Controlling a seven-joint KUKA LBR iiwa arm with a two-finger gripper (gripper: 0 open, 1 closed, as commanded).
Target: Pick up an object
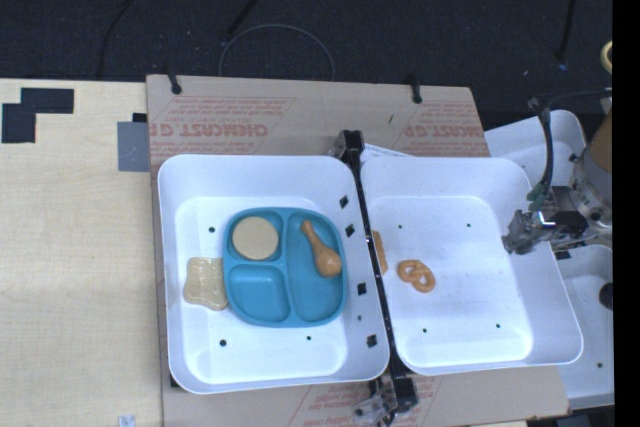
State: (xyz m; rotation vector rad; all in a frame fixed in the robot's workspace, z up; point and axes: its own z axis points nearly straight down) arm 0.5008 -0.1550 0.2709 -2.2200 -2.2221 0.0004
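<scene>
the pretzel (416, 275) lay flat on the floor of the right bin (470, 345), left of centre and near the divider where the two bins met. i judged it the most accessible target: nothing touched it and open floor lay on its right and lower sides. a small tan piece (379, 253) sat against the right bin's left wall, just beside the pretzel, and i planned to keep clear of it.

the gripper (530, 230) stood at the right bin's right rim, well apart from the pretzel, with nothing visibly between its fingers. i could not tell whether it was open or closed. for a sound grasp i would have travelled left across the bin, centred above the pretzel, aligned across its narrower width, then descended vertically until the fingers neared the floor before closing.

in the left bin (190, 215) a blue divided tray (288, 310) held a round cracker (254, 237) and a drumstick (322, 253); a pale bread slice (205, 283) lay touching the tray's left edge. these were harder picks, being flat or hemmed in by tray walls.

the arm was cut off at the frame's right edge. cables and shadow obscured the gripper's outline. the tan piece was too small to identify.
</scene>
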